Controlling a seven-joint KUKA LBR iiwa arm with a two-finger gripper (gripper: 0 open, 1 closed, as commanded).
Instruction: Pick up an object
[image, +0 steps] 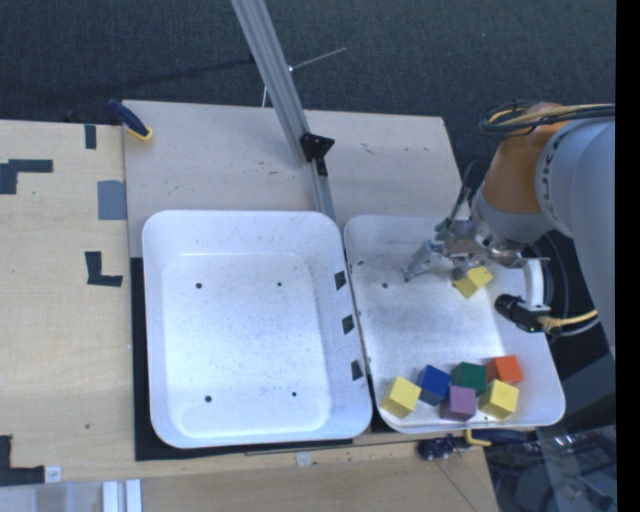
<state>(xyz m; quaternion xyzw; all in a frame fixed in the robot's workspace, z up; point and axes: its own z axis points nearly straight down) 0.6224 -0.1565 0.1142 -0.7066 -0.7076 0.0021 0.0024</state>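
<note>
Camera view shows the claw (462, 262) raised over the right bin (400, 330), gripping a yellow block (472, 281) clear of the floor, apart from the other blocks (455, 388) clustered at the near wall.

We cannot tell whether the yellow block (472, 281) under the gripper (452, 255) sits between the fingers or just beside them. The arm (560, 180) is cut off at the right, and the purple cube (461, 401) partly hides the green cube (468, 376) beyond it.
</note>
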